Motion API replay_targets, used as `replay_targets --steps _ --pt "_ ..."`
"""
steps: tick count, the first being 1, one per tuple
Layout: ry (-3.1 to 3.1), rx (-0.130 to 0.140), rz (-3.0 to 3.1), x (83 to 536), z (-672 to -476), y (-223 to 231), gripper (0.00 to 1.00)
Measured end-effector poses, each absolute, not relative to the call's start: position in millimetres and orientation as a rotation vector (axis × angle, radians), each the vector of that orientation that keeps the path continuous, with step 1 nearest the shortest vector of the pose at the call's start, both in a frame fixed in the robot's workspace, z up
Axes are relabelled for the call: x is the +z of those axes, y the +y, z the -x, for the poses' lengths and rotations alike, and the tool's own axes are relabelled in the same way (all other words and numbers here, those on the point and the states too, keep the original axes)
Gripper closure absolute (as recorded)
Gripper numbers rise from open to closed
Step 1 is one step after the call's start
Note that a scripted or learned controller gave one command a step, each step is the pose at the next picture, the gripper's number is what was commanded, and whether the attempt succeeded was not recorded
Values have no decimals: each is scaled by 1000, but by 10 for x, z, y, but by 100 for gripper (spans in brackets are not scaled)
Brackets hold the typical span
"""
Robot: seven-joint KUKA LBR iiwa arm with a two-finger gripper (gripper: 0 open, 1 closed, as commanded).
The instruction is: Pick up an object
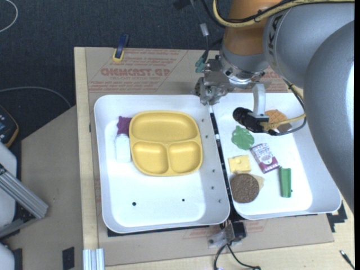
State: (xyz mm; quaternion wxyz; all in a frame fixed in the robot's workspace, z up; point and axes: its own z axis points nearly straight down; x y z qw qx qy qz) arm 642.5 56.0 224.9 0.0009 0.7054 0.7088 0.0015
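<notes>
above the bins' far edge, jaws [210, 92] near the divider, their spread cannot be told, nothing visibly held

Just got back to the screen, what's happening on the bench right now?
The arm has its pincer over the far end of the divider between the two bins, and nothing shows between its fingers. The left bin holds a yellow divided tray with a white bottle beside it. The right bin holds the small pieces: a green leaf shape, a cheese slice, a brown patty, a red packet and a green stick. Nothing is picked yet.
</notes>
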Motion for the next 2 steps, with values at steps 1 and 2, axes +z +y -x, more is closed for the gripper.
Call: replay_targets --steps 1,2 --pt "2224 -4 -2223 2148 -6299 590 100" --pt "2220 2 -2221 2259 -6276 529 100"
